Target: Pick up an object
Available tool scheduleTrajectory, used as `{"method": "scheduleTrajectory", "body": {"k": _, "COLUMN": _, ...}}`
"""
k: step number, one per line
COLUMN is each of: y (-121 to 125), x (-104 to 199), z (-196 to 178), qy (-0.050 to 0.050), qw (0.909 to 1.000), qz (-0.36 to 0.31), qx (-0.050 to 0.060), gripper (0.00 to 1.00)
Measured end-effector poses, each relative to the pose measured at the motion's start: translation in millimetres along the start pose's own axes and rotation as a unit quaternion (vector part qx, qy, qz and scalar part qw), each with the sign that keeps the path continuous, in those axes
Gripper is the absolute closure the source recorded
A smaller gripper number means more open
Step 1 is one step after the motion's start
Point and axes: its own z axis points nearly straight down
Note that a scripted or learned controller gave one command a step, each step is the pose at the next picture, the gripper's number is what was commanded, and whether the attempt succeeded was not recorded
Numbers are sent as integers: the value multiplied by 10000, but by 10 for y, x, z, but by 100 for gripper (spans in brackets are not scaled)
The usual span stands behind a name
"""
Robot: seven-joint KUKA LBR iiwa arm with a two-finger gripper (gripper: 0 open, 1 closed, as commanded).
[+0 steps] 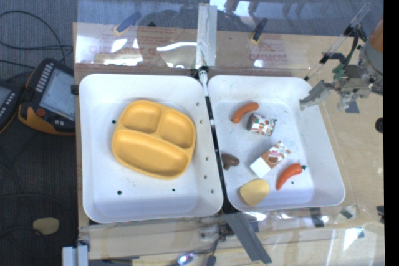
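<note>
The table carries two shallow white bins side by side. The left bin holds a yellow divided plate, three compartments, lying slightly turned near the bin's middle. The right bin holds all the small things I could pick from.

My arm comes in from the right edge, and my tool hangs over the right bin's upper right corner, outside the rim rather than above the objects. One grey finger-like piece points left toward the bin's corner; from this angle I cannot tell how far the tool is open, and I see nothing held in it.

In the right bin, going down in size: a pale yellow rounded piece lies near the front wall, just left of centre. An orange-red carrot-like piece lies to its right, slanted, near but apart. A white box with a printed red end sits just above those two, tilted. An orange sausage-shaped piece lies toward the back, and just below it a small printed can lies on its side. A small brown piece rests close to the bin's left wall.

Left of the table, on the floor, a handheld control pad sits with its cables.
</note>
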Motion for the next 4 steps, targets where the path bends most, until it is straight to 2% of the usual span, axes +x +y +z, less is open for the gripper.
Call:
{"method": "scheduleTrajectory", "body": {"k": 1, "y": 517, "x": 237, "z": 1014, "qy": -7, "qw": 10000, "qz": -3, "qx": 7, "gripper": 0}}
{"method": "scheduleTrajectory", "body": {"k": 2, "y": 384, "x": 286, "z": 1666, "qy": -1, "qw": 10000, "qz": 0, "qx": -11, "gripper": 0}}
{"method": "scheduleTrajectory", "body": {"k": 3, "y": 420, "x": 996, "z": 1841, "qy": -16, "qw": 10000, "qz": -11, "qx": -54, "gripper": 0}}
{"method": "scheduleTrajectory", "body": {"k": 4, "y": 931, "x": 1098, "z": 1846, "qy": -17, "qw": 10000, "qz": -6, "qx": -53, "gripper": 0}}
